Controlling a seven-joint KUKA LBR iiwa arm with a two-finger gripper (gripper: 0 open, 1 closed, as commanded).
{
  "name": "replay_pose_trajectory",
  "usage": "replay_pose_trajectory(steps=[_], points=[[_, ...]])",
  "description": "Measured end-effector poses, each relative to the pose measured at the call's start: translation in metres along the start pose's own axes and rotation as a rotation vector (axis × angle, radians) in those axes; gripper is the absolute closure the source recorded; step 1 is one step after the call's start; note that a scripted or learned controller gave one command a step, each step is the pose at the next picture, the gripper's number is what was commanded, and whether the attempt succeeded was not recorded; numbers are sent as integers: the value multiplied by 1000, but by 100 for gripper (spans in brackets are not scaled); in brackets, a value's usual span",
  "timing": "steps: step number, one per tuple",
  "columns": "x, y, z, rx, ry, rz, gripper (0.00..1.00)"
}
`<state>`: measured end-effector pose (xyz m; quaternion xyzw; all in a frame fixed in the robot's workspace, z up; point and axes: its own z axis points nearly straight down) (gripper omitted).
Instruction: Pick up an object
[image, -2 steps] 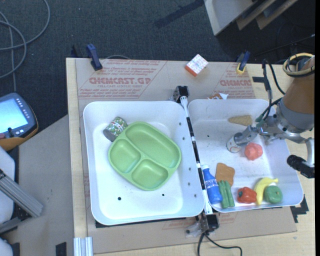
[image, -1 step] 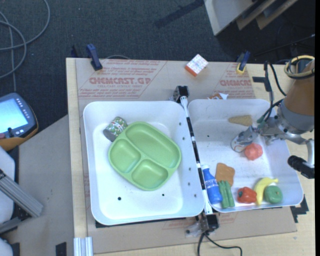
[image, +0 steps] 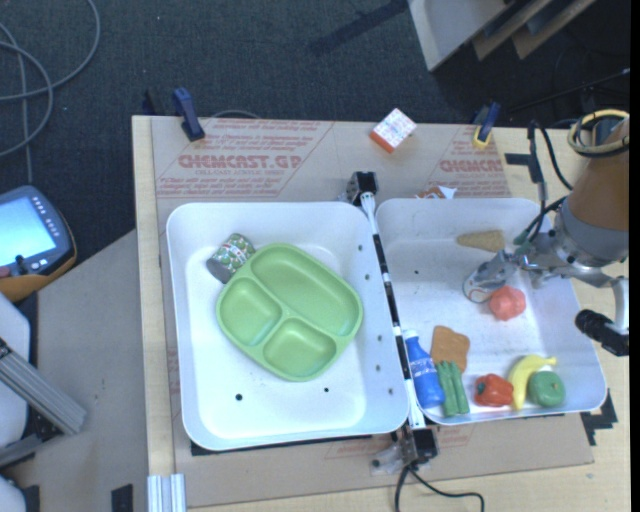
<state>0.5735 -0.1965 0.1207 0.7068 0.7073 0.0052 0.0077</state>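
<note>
While our claw (image: 483, 283) hangs low in the right bin (image: 420, 240), the round red toy fruit (image: 508, 303) lies just beside it, toward the lower right of the frame. We cannot tell how wide it is open.
</note>
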Motion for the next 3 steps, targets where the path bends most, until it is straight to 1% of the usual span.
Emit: replay_pose_trajectory(steps=[3], points=[[0,0,1,-3,-2,0,0]])
